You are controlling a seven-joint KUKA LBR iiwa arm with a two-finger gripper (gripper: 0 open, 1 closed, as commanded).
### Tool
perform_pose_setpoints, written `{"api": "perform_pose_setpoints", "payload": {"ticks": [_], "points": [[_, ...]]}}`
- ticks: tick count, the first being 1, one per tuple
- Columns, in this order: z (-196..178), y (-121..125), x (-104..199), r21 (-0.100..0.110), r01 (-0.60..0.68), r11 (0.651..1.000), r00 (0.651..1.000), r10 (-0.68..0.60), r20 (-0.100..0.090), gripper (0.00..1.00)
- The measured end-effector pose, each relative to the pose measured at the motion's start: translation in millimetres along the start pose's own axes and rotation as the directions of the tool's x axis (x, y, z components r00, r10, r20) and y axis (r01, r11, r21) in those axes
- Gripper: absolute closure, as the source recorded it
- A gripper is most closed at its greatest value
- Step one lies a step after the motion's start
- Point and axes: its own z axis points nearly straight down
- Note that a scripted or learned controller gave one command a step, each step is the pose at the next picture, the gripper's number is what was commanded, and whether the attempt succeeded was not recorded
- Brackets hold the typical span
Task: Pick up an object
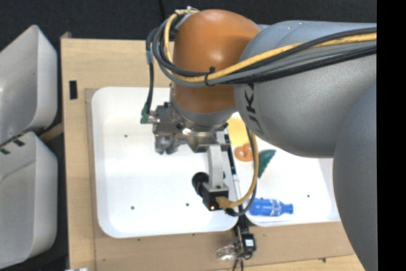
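Note:
The arm's orange band [212, 54] and grey link cover the right half of the white bin [127, 155]. Beneath the band, my gripper [190, 136] points down over the middle of the bin, and its tip is hidden by the wrist. A blue plastic bottle [271, 207] lies on its side near the bin's front right edge. Just right of the gripper, an orange object [243, 152], a green object [265, 162] and a yellow object [238, 130] peek out from under the arm.
A black sensor block [214, 190] with cables hangs from the wrist toward the bin's front edge. The wooden bench [76, 136] frames the bin. White housings [22, 136] stand at the far left.

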Motion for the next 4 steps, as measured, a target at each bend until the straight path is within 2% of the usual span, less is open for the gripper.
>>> {"api": "perform_pose_setpoints", "payload": {"ticks": [1,2,3,4], "points": [[78,-6,9,0.007,0.003,1.0,1.0,-0.003,0.001,1.0],[30,-14,36,-0.005,0.009,1.0,1.0,-0.009,-0.005,1.0],[-47,-13,36,-0.009,0.007,1.0,1.0,-0.007,-0.006,1.0],[-52,9,-73,-0.005,-0.007,1.0,1.0,0.007,0.0,1.0]]}}
